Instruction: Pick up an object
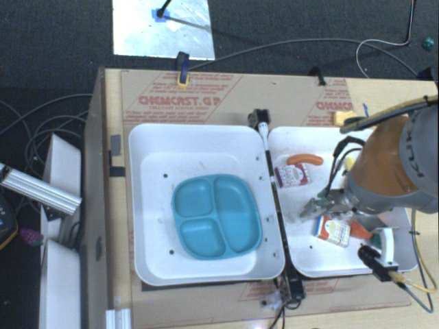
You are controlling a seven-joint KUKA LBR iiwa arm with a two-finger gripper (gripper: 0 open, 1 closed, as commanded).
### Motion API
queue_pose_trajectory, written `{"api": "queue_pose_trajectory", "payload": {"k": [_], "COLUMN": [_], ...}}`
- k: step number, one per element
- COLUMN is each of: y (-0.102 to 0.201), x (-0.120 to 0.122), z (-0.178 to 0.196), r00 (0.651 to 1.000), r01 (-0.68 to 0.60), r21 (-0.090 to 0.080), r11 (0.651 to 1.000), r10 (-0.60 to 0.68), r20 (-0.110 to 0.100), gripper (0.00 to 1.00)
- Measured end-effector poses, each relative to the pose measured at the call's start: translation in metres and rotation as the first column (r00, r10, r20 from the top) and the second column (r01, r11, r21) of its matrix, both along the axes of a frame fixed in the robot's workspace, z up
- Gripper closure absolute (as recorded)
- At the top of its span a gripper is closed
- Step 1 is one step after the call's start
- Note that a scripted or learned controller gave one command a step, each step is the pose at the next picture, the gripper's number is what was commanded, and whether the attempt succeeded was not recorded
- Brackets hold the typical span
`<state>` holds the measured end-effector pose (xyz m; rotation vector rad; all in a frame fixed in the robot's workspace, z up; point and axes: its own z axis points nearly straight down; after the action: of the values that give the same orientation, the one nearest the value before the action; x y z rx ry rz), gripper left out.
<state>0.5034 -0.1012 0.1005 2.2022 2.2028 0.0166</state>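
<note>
My gripper [321,206] hangs low in the right bin [302,262], jaw state not discernible (blurred). Nearest object: small box [335,232] just beside my fingers; red packet [293,176] and orange sausage [304,160] lie farther up. Blue divided plate [216,215] occupies left bin [154,149].

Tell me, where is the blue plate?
The blue plate lies in the left white bin, near its middle, across the divider from the arm's gripper.

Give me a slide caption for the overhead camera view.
Gripper low in the right bin; blue divided plate in the left bin.
</note>
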Motion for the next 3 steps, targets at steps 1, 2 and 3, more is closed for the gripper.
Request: {"api": "queue_pose_trajectory", "payload": {"k": [1, 2, 3], "y": [0.000, 0.000, -0.009], "x": [0.001, 0.001, -0.011], "z": [0.010, 0.010, -0.011], "r00": [1.000, 1.000, 1.000], "r01": [-0.001, -0.001, -0.003], "r21": [0.000, 0.001, 0.005], "r11": [1.000, 1.000, 1.000], "r10": [0.001, 0.001, 0.003], "r20": [0.003, 0.002, -0.006], "gripper": [1.00, 0.00, 0.00]}}
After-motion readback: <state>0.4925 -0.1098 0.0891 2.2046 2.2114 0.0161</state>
